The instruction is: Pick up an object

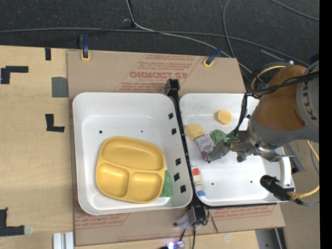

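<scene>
Camera view: grey KUKA arm with orange band (pixel 280 105) reaches in over the right shallow white bin (pixel 233 191); two-finger gripper (pixel 215 153) sits low in that bin's left half, dark fingers pointing left; can't tell whether the fingers are open or closed, and nothing is visibly between them. Small cluster right at the fingertips: crumpled silvery-purple wrapper (pixel 205 144) touching or just beside the tip, green leafy plastic piece (pixel 219 136) just behind it against the gripper, pale yellow block (pixel 194 131) just up-left of the wrapper. Round orange-yellow piece (pixel 224 116) lies apart, further back in the same bin. Small red-white-blue tube (pixel 197 179) lies along that bin's left wall, nearer the front. Left shallow white bin (pixel 88 113) holds a yellow three-compartment plastic tray (pixel 130 169), with a green item (pixel 167 184) wedged at the tray's right edge.
</scene>
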Robot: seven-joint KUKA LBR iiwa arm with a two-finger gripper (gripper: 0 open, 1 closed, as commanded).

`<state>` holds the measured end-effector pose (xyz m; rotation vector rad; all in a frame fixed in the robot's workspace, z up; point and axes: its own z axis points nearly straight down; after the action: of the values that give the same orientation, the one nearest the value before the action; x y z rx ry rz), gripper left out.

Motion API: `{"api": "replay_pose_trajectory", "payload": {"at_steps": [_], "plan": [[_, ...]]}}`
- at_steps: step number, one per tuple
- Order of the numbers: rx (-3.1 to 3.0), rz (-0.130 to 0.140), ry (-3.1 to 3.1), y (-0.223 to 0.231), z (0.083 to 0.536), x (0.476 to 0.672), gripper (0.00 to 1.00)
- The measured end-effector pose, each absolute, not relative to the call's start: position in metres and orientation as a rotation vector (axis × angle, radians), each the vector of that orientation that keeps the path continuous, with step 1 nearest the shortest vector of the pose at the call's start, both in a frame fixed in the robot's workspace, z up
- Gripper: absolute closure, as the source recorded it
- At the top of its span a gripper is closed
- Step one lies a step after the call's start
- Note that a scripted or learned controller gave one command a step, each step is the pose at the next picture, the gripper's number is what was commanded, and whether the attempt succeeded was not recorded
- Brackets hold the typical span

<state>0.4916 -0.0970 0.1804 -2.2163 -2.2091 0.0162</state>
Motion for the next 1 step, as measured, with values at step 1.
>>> {"api": "replay_pose_trajectory", "payload": {"at_steps": [1], "plan": [[-2.219, 0.003, -2.221, -0.0965, 0.1870, 0.4948, 0.00]]}}
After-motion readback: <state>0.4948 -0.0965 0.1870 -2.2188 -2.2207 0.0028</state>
